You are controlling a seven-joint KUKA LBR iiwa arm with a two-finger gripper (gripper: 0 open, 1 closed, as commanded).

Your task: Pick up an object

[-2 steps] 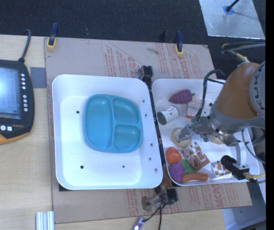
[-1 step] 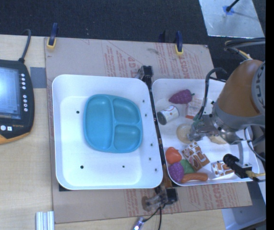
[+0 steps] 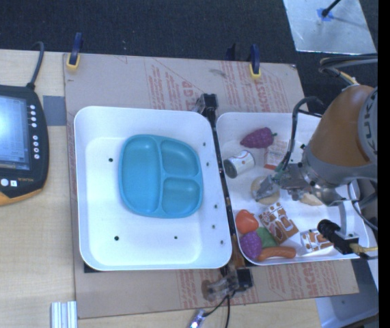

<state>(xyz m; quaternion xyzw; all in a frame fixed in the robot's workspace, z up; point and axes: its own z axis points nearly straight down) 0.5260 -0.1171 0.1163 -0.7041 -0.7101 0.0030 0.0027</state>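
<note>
1. White plastic forms the two shallow bins on the bench: the left bin (image 3: 99, 251) and the right bin (image 3: 230, 125) sit side by side, their inner rims touching down the middle.
2. The left bin holds a blue divided plate (image 3: 160, 176), lying flat near its centre.
3. The right bin holds a jumble of small toy foods. A purple grape bunch (image 3: 257, 138) lies near the far rim, and a small white-and-grey can (image 3: 239, 163) lies on its side just below and left of it.
4. Along the near edge sit a red-orange tomato piece (image 3: 246, 221), a second purple piece (image 3: 251, 244), a hot dog (image 3: 276, 253), a brown-and-white patterned packet (image 3: 278, 223) and a smaller printed packet (image 3: 315, 240).
5. The grey arm with its orange band (image 3: 341, 132) reaches in from the right over the right bin.
6. The gripper (image 3: 268, 188) is low in the middle of that bin, right over a beige item (image 3: 261, 183) that it partly covers.
7. Whether the claw is released or clenched cannot be told from this angle, nor whether it grips the beige item.
8. A tablet-like pendant (image 3: 7, 139) with a lit screen lies on the bench left of the bins.
</note>
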